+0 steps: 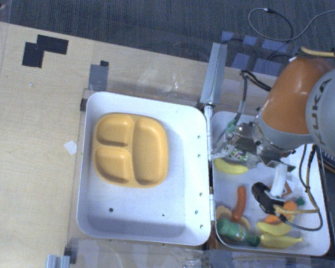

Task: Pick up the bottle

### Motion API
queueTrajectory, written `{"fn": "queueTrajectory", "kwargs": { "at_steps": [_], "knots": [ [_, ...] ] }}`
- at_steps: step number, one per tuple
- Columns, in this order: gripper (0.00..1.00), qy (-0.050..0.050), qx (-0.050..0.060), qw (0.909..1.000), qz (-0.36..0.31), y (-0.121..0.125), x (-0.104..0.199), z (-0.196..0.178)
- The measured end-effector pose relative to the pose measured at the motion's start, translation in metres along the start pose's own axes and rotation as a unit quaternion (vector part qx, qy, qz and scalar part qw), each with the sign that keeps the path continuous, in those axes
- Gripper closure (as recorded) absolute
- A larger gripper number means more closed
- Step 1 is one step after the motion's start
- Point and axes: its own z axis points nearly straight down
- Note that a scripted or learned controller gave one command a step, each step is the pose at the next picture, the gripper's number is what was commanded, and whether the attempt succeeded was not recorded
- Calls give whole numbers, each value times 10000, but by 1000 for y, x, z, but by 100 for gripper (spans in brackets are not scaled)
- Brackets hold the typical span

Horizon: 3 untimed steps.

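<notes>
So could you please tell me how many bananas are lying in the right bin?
2: one banana at the bin's upper left, beside the gripper; another banana near the front edge. The arm may hide more.

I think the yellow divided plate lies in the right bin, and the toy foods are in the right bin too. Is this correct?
Not quite. The camera view shows the yellow divided plate in the left bin. The toy foods are indeed in the right bin.

Bottle (237, 232) hemmed by bananas (278, 240), sausage (240, 202) (bin corner (213, 237)).
</notes>
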Motion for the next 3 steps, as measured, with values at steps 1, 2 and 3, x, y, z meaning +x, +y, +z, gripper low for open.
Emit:
{"fn": "queueTrajectory", "kwargs": {
  "at_steps": [1,2,3],
  "knots": [
    [0,5,-11,9973,729,-8,-32,6],
    [0,1,7,9788,2049,-31,-92,97],
    [0,-1,-6,9954,953,46,-67,87]
  ]
}}
